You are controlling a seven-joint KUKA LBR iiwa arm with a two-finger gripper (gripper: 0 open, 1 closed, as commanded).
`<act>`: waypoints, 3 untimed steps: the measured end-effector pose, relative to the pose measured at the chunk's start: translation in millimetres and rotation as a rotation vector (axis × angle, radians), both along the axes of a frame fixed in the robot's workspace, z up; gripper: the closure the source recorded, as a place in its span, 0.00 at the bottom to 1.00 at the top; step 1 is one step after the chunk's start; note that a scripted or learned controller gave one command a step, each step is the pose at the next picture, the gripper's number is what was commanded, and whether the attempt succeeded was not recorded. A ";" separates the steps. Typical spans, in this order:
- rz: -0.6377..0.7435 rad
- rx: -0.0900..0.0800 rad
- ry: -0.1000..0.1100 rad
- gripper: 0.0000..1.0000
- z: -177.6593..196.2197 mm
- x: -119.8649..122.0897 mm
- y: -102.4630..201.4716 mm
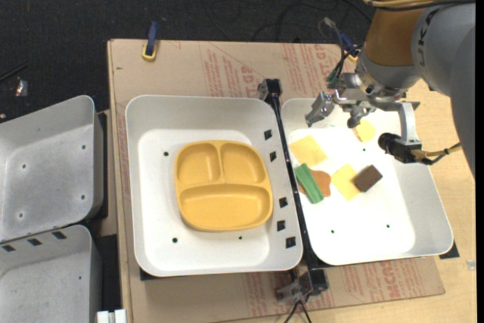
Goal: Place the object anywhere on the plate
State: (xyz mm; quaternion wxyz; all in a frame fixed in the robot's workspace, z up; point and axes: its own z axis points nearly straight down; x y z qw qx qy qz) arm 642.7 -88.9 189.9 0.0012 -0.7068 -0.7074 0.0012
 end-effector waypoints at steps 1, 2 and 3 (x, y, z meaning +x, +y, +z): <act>-0.001 0.000 0.000 0.00 -55.3 9.2 -2.5; -0.001 0.000 0.000 0.00 -100.3 8.5 -1.8; -0.001 -0.001 -0.005 1.00 -87.0 9.9 -2.1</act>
